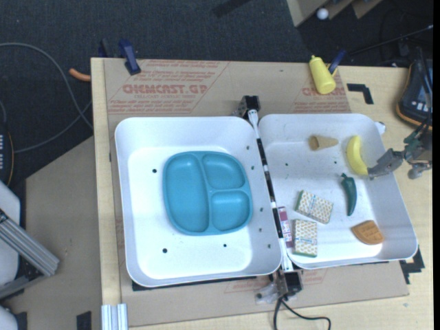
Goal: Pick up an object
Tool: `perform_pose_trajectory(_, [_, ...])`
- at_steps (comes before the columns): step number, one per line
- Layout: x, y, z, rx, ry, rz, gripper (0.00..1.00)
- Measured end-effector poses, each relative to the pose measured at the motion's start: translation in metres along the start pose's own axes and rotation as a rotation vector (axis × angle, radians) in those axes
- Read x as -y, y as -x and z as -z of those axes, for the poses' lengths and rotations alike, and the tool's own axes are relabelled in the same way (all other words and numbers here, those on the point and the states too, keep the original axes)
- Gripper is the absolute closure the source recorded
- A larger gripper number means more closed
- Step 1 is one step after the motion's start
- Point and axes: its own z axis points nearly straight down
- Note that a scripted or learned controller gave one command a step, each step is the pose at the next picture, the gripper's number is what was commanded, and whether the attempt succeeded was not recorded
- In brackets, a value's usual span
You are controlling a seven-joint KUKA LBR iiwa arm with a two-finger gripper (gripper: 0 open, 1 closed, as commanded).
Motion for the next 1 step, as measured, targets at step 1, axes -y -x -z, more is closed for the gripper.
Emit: perform_pose_trajectory(1, [-0.0115, -0.0305, -0.1542, 0.001, 0.004, 0.000, 0.00])
